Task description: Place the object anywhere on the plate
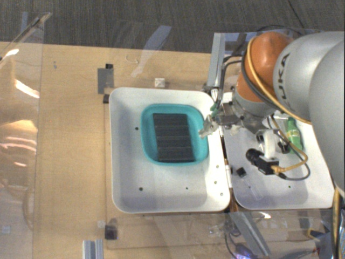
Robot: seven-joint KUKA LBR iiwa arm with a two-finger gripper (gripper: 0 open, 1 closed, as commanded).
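Observation:
A teal plate (pixel 173 134) with a dark ridged middle lies in the left bin (pixel 161 193), toward its upper right. My gripper (pixel 208 126) hangs over the plate's right rim, close to the wall between the two bins. I see nothing that it holds. A green object (pixel 294 134) lies in the right bin (pixel 285 193), partly hidden under the arm. A small black piece (pixel 241 172) rests on that bin's floor near its left wall.
The arm's grey body and orange band (pixel 264 63) cover the right bin's upper part. A black part with a yellow cable (pixel 262 162) hangs over the right bin. A small white cube (pixel 159 82) sits on the bench behind the left bin.

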